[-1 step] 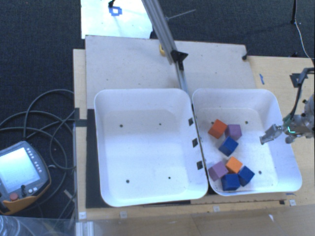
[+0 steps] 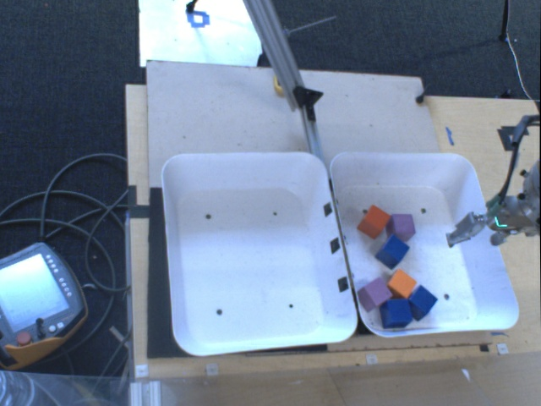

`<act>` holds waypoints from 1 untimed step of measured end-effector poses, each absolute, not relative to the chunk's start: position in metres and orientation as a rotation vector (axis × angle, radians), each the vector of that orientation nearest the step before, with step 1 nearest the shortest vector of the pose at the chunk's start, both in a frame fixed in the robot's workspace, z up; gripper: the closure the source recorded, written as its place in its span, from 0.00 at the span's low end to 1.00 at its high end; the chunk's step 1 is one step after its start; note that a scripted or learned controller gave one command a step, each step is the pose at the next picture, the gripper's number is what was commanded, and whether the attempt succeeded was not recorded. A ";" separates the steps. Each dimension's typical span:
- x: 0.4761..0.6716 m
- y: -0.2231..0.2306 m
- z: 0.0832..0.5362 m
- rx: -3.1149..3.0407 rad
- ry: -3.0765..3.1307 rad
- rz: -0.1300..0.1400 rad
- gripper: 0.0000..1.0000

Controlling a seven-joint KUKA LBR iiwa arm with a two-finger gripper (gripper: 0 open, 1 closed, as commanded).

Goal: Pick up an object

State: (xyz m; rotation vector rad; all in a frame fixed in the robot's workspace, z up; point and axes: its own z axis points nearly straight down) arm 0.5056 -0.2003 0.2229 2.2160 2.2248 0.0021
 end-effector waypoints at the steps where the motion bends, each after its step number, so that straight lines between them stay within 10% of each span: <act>1: 0.505 -0.194 0.179 2.220 2.226 -0.001 0.00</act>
